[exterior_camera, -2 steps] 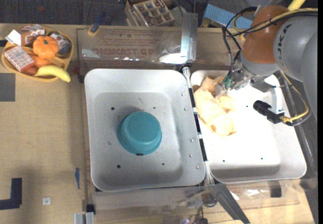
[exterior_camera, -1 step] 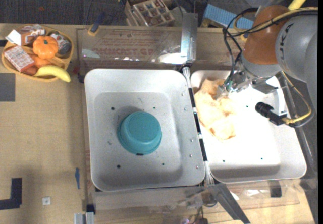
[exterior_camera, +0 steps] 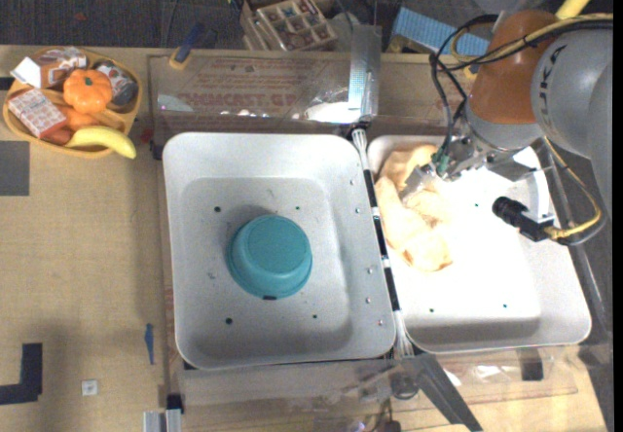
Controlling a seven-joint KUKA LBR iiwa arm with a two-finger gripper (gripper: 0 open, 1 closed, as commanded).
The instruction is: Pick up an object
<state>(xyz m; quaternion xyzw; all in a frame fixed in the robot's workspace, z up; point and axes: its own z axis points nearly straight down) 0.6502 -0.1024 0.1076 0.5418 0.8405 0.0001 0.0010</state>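
A pale yellow-orange, soft-looking object (exterior_camera: 414,221), lumpy and washed out by glare so that its exact kind cannot be made out, is seen lying in the right white bin (exterior_camera: 506,313), spread along that bin's left wall from the upper left corner down toward the middle. The tool (exterior_camera: 428,173) is seen low over the upper end of this pale object, at or just above its surface; whether the tool is open, closed or gripping anything cannot be told, since that part is small and blurred against the bright bin. The grey arm (exterior_camera: 574,90) with its orange band (exterior_camera: 516,60) is seen reaching in from the right, with black cables looped around the wrist. A teal bowl (exterior_camera: 271,255) is seen upside down near the centre of the left white bin (exterior_camera: 195,177), well apart from the pale object. On the wooden surface (exterior_camera: 78,274) at upper left, a yellow dish (exterior_camera: 19,114) is noted, holding a small orange pumpkin (exterior_camera: 88,90), a banana (exterior_camera: 105,139) at its lower edge, and small printed boxes (exterior_camera: 37,112).
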